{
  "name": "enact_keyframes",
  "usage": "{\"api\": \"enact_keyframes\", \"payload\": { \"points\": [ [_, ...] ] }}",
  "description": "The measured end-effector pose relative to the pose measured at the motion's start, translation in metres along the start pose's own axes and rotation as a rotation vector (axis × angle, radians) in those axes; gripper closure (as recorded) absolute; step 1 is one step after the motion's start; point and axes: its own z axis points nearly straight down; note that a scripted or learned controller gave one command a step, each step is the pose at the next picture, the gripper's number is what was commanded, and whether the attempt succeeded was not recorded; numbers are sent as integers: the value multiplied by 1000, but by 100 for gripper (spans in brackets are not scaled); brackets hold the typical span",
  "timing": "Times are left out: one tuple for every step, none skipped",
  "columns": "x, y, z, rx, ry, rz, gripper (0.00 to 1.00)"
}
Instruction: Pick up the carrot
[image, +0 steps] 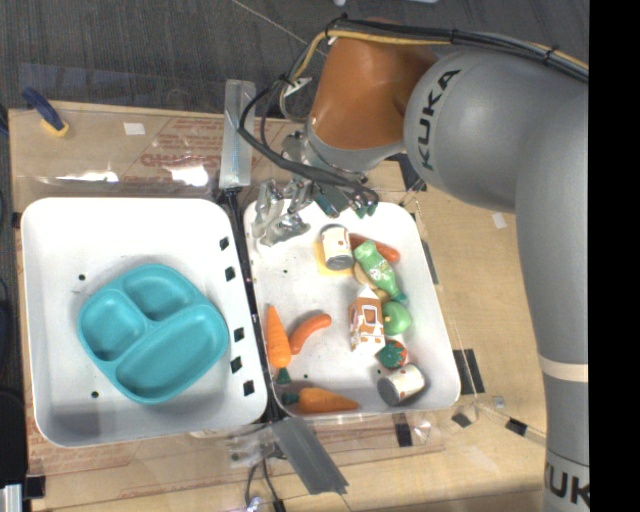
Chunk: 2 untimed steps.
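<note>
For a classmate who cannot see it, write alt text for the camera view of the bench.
A grey KUKA arm reaches in from the right, its tool low over the far left corner of the right bin, which holds toy food including a carrot by its left wall and a second carrot along its near edge. The left bin holds a teal divided plate.

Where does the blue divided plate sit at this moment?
The blue divided plate lies in the left white bin, near its middle, across the divider from the upright carrot in the right bin.
</note>
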Motion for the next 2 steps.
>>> {"api": "enact_keyframes", "payload": {
  "points": [
    [44,-73,0,1,10,-80,100],
    [49,-83,-22,-1,9,-101,100]
  ]
}}
